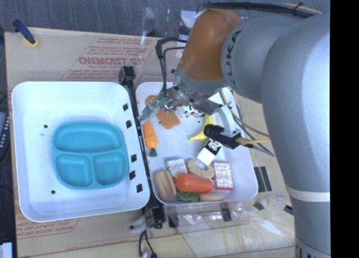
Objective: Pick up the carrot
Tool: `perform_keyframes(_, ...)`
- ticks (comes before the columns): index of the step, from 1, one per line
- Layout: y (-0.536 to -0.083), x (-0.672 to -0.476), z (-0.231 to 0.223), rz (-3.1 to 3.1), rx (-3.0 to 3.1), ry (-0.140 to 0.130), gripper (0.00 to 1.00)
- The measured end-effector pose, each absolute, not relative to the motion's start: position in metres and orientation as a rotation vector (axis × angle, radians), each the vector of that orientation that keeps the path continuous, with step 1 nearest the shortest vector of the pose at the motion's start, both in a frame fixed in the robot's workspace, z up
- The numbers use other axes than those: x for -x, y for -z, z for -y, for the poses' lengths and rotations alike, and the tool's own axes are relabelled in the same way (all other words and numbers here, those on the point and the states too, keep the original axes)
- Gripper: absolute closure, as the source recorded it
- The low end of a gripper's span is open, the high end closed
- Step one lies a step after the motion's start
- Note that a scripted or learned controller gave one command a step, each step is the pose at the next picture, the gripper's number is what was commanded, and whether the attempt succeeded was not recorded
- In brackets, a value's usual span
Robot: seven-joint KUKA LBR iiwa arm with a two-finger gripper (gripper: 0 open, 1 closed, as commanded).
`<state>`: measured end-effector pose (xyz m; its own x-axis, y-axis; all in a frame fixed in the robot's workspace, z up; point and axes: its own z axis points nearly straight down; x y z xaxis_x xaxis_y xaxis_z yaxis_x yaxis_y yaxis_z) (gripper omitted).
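In the right bin (pixel 247 173) a small orange carrot (pixel 150 134) with a green stalk end lies along the left wall, pointing toward the back. My gripper (pixel 157 104) hangs just behind it, low over the bin's back left corner, a short way from the carrot's tip. An orange flat piece (pixel 168 120) lies right beside the gripper. A larger red-orange carrot-like vegetable (pixel 193 183) with green leaves lies at the bin's front. The arm's orange wrist band and grey body cover the back right of the bin.
A bread roll (pixel 164 184), two small printed boxes (pixel 175 165) (pixel 223 175), a pale ring-shaped piece (pixel 199 168) and a yellow item (pixel 198 137) crowd the right bin's front half. The left bin (pixel 28 111) holds a blue divided tray (pixel 90 153).
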<state>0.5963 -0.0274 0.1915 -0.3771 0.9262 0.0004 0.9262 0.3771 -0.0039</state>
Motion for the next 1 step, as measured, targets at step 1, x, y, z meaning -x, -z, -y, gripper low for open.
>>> perform_keyframes(1, -0.1915, -0.5963, 0.0274, 2.605, 1.752, -0.005, 0.00)
